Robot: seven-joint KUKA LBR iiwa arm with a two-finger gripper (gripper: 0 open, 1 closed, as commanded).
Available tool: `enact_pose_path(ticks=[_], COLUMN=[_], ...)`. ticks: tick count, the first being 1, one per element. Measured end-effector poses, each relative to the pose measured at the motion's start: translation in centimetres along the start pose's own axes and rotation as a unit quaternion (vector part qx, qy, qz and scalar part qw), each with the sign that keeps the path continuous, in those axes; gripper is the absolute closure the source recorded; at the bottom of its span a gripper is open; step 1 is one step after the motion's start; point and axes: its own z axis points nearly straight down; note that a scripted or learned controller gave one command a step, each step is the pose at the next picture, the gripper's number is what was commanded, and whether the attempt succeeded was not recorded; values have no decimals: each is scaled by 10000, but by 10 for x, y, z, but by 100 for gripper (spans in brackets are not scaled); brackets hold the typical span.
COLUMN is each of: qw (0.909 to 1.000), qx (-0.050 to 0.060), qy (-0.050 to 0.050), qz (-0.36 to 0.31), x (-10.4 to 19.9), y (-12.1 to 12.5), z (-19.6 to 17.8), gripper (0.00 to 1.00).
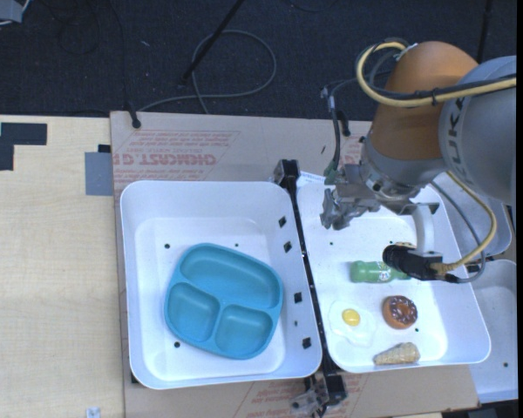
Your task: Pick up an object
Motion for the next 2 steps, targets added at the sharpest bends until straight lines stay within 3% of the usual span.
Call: enact_pose_path(ticks=[1, 2], qw=[10000, 10000], qx=[6, -13], qy=[-4, -4], qz=[3, 5], x=[47, 96], y=[8, 19], z=[15, 7], gripper=[100, 100])
